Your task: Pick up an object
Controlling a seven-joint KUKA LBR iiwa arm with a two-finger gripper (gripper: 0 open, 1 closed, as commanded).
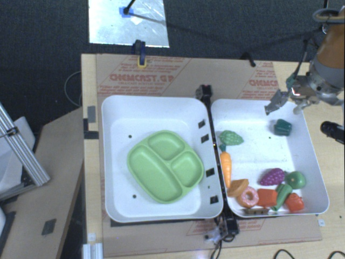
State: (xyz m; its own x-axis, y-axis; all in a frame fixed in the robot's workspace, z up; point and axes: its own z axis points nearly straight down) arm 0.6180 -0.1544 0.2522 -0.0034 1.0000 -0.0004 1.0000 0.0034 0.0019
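Observation:
My gripper [285,104] hangs over the far right part of the right bin [253,117], its two fingers spread open with nothing between them. Just below it lies a dark green toy piece [282,127] on the bin floor. A leafy green toy vegetable [230,138] and an orange carrot [226,168] lie near the bin's left wall. Along the near edge lie a doughnut [249,197], a purple bunch of grapes [272,176], a green pepper [294,179], an orange block [266,196] and a red piece [294,202].
The left bin [124,112] holds a green divided plate [165,166]. Black clips join the two bins along the middle wall [211,155]. The arm [329,53] comes in from the upper right. A blue clamp [140,52] stands at the bench's far edge.

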